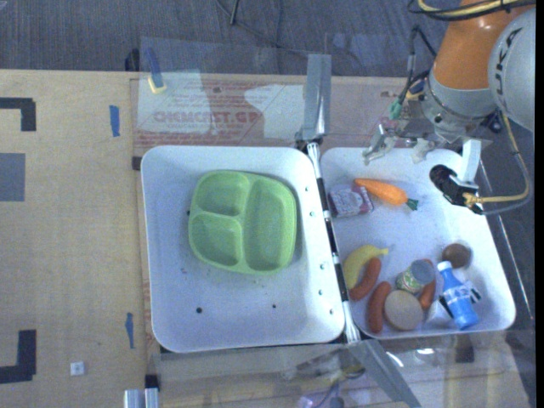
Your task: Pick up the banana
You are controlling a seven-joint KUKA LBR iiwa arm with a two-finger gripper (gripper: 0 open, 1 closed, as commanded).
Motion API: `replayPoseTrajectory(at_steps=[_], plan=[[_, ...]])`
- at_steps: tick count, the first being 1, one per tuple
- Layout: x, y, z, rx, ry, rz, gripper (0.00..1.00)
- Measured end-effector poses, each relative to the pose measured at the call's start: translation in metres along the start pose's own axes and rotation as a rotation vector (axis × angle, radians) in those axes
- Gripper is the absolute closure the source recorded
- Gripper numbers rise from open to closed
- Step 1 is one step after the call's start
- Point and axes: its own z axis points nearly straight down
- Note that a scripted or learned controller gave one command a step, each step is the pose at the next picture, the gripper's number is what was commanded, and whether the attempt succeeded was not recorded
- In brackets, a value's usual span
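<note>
The yellow banana [360, 259] lies in the right bin [489, 253] near its left wall, with a red sausage [368, 279] resting against its lower side. My gripper [398, 146] hangs over the back edge of the right bin, above and behind the carrot [381, 192], well away from the banana. Its fingers stand open with nothing between them.
The right bin also holds a pink packet [350, 201], a brown ball [456, 255], a can [418, 274], a blue bottle [458, 296], a round bun [403, 310] and a second sausage [376, 306]. A green divided plate [244, 222] sits in the left bin [170, 296].
</note>
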Motion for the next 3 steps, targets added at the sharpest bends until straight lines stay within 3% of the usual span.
replayPoseTrajectory(at_steps=[1,2,3], plan=[[-0.050,-0.065,0.118,-0.004,0.000,-0.032,0.00],[0.005,-0.132,0.117,-0.003,0.002,0.007,0.00],[-0.024,-0.184,-0.006,0.001,-0.001,0.167,0.00]])
